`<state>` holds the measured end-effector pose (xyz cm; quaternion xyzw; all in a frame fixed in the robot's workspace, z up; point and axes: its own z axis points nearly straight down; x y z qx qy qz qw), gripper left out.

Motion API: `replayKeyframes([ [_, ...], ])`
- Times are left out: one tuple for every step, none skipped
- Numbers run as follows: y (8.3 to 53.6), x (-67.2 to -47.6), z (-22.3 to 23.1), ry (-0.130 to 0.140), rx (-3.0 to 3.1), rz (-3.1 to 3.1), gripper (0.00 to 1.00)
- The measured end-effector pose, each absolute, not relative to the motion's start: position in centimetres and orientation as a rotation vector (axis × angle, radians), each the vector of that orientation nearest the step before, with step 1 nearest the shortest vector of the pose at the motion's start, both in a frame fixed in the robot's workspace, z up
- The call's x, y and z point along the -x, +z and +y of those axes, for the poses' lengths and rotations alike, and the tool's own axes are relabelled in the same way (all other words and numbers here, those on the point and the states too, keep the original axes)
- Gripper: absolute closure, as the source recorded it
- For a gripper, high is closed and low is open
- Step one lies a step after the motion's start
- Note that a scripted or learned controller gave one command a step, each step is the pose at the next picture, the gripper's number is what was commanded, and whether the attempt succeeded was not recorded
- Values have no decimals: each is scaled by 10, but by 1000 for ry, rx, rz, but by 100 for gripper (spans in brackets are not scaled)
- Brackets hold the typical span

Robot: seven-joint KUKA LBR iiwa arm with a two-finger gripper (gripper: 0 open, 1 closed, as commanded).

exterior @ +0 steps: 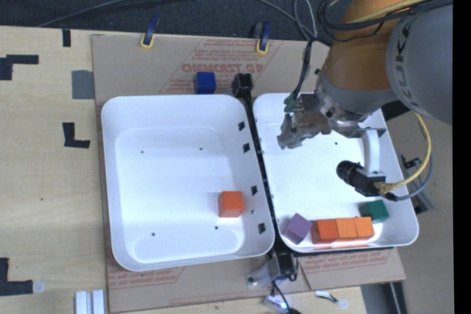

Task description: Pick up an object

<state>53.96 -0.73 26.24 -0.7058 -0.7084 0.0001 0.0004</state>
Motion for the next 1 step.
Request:
replayKeyframes([
  [244, -534, 48, 2, 2215, -2225, 100],
])
